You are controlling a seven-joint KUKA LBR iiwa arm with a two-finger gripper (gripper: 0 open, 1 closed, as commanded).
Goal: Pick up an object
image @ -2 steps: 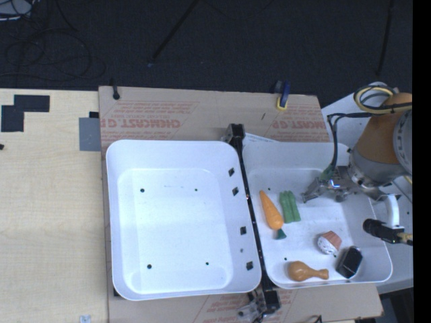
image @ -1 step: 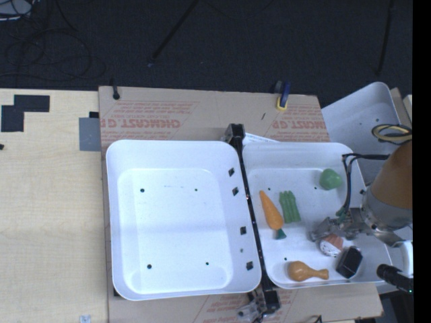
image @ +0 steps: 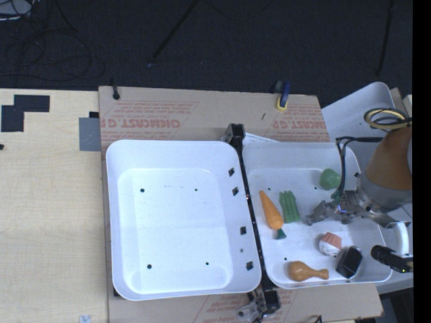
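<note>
All the objects lie in the right bin. An orange carrot lies near its left wall, with a green ridged piece just to the right of it. A round green item sits toward the back. Near the front are a white and red item, a black block and a tan drumstick. My gripper hangs low over the bin's middle, right of the green ridged piece and above the white and red item. I see nothing held in it.
The left bin stands beside the right one, with a black divider between them. Cardboard lies under both bins. The arm's orange band rises over the right bin's right edge.
</note>
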